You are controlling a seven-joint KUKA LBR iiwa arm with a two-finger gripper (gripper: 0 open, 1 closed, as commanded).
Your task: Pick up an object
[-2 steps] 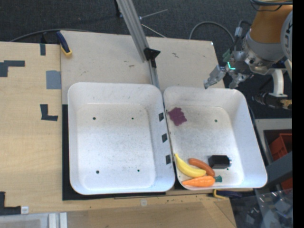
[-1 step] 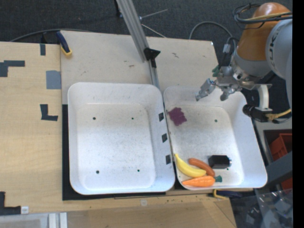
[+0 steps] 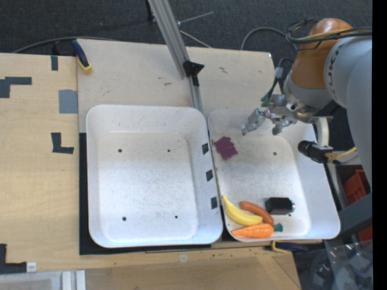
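Gripper [image 3: 266,123] hangs over the right bin [image 3: 314,183] at its far end, fingers spread, nothing between them. Nearest target: purple block [image 3: 225,147], just beside it, lying apart from the other items. Judgement: centre above the block, descend straight, then close.

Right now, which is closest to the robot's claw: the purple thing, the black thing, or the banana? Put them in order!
From the gripper:
1. Purple object, just to its left in the right bin.
2. Black object, near the front.
3. Banana, at the front left corner, slightly farther.

High, slanted over both bins [image 3: 91,162]
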